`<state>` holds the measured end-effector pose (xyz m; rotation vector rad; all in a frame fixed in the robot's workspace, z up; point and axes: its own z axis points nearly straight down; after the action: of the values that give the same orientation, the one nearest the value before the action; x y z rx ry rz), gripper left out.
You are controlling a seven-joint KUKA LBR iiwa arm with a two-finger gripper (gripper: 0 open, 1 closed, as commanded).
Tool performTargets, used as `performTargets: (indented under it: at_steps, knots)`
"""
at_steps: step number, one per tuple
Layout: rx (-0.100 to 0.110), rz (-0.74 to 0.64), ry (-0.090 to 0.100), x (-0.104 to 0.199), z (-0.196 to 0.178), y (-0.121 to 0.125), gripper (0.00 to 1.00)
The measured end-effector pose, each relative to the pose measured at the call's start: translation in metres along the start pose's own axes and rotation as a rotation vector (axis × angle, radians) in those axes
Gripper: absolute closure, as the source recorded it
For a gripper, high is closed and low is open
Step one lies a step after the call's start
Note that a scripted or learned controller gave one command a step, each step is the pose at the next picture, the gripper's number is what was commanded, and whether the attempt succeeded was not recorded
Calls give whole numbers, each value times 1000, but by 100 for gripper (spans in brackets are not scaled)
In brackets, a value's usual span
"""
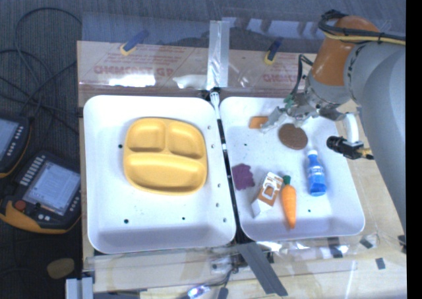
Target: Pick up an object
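End effector (285, 114) hangs at the right bin's (343, 218) far side, fingers spread, grasping nothing (orange block (258, 121) and brown disc (293, 136) just beside). Blue bottle (316, 173), carrot (289, 204), carton (266, 193), purple piece (242, 176) lie nearer. Yellow tray (165, 155) occupies left bin (105, 225).

Off my bench's left edge, a handheld controller (41, 191) lies on the dark floor, black cables (33, 66) looping beside it

Right bin (343, 222) crowded; bare floor lies around the left bin's yellow tray (165, 154).
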<state>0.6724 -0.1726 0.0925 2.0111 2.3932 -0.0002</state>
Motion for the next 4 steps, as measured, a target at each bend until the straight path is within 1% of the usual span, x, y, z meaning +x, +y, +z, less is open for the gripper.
performTargets:
  at_steps: [1, 2, 3, 4]
  knots:
    - [-10, 89, 11, -24, -3, -52, 0]
    - [-7, 46, 1, 7, -2, -50, 0]
    - [-11, 46, 3, 7, -12, -49, 100]
    - [12, 143, 10, 44, -154, -113, 100]
